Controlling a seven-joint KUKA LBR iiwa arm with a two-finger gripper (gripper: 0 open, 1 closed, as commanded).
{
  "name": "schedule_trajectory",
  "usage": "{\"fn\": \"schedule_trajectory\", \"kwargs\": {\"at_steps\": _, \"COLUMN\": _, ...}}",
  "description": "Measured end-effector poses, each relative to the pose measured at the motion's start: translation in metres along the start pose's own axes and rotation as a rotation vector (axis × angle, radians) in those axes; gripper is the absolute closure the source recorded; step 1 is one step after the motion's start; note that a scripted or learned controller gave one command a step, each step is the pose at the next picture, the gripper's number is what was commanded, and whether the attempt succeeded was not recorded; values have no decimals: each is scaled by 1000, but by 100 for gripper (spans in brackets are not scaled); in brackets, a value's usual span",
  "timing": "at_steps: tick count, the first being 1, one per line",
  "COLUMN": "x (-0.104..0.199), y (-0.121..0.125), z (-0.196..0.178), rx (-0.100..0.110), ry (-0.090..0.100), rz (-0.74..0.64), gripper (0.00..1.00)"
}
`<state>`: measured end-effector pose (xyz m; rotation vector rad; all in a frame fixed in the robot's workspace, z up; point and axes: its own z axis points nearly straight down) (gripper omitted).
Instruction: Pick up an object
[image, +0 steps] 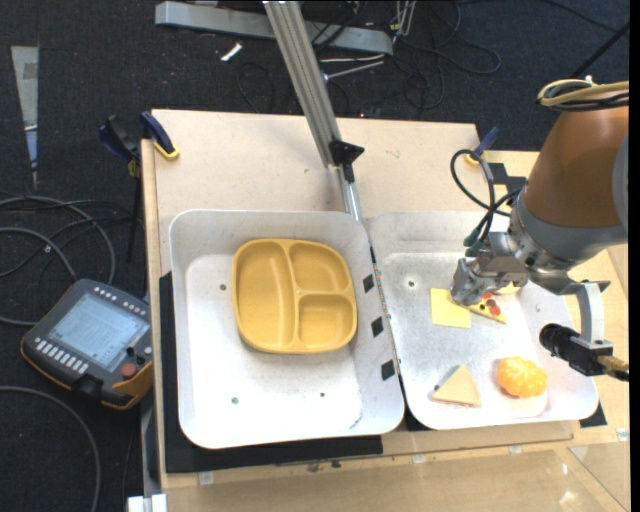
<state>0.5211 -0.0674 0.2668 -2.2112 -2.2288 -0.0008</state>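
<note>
Over right bin (420, 240) | gripper (470, 292) partly hides pizza-slice toy (491, 310); we cannot tell its finger state | yellow square (450, 308) lies flat beside

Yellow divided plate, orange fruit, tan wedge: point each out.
Yellow divided plate (247, 300): camera view, left compartment floor.
Orange fruit (521, 377): camera view, top surface.
Tan wedge (458, 388): camera view, centre of its face.

A yellow divided plate (295, 296) with three compartments lies in the left white bin (200, 380), roughly at its middle. Off the bench's left side a teach pendant (88, 343) with a lit screen sits on the dark floor, cables looping around it. A slanted metal pole (312, 85) crosses the bench's far edge, and blue clamps (150, 132) grip the far left corner.
</note>
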Motion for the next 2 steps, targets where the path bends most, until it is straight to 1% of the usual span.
{"fn": "schedule_trajectory", "kwargs": {"at_steps": 1, "x": 62, "y": 4, "z": 4, "rx": 0, "ry": 0, "rz": -1, "gripper": 100}}
{"fn": "schedule_trajectory", "kwargs": {"at_steps": 2, "x": 120, "y": 0, "z": 3, "rx": -1, "ry": 0, "rz": -1, "gripper": 100}}
